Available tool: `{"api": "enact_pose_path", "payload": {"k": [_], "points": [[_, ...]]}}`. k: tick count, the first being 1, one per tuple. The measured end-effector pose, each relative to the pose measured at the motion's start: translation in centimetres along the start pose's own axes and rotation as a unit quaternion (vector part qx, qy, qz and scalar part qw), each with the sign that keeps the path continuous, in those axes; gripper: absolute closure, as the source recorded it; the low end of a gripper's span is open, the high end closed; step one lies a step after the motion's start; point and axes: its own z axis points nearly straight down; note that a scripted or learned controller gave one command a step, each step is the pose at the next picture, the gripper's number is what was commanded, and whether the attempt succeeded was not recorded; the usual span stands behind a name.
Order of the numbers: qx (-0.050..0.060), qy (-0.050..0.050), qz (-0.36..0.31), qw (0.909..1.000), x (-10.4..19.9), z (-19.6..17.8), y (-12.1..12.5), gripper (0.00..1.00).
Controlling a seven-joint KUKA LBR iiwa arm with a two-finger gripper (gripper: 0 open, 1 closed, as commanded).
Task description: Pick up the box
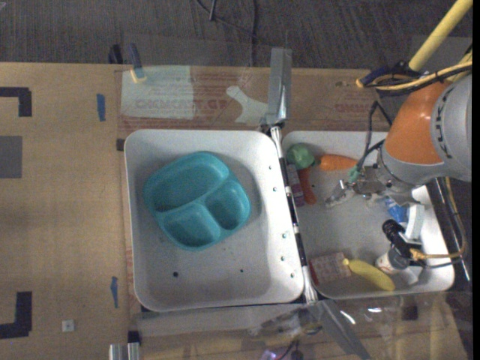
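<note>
Two bins point(142, 201) noted; gripper point(339, 193) over right bin's middle, grip state indeterminate; box point(330, 265) at front edge.

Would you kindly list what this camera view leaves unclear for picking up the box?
- End effector: small and blurred; finger state unreadable.
- Box: partly hidden by the banana; faces too blurred to read.
- Right bin: far side hidden beneath the arm.

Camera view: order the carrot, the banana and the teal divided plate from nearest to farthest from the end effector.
From the end effector:
1. Carrot, right bin, just behind it.
2. Banana, right bin's front edge.
3. Teal divided plate, left bin.
</note>
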Motion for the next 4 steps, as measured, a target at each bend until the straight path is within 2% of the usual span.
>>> {"api": "enact_pose_path", "payload": {"k": [1,2,3,4], "points": [[0.008,-0.001,0.065,0.9978,3.0,0.1,7.9,0.00],[0.004,0.002,0.116,0.9933,1.3,-2.0,-3.9,0.00],[0.002,0.000,0.322,0.9468,1.1,0.1,1.7,0.00],[0.001,-0.002,0.320,0.9473,1.1,-1.0,1.7,1.00]]}}
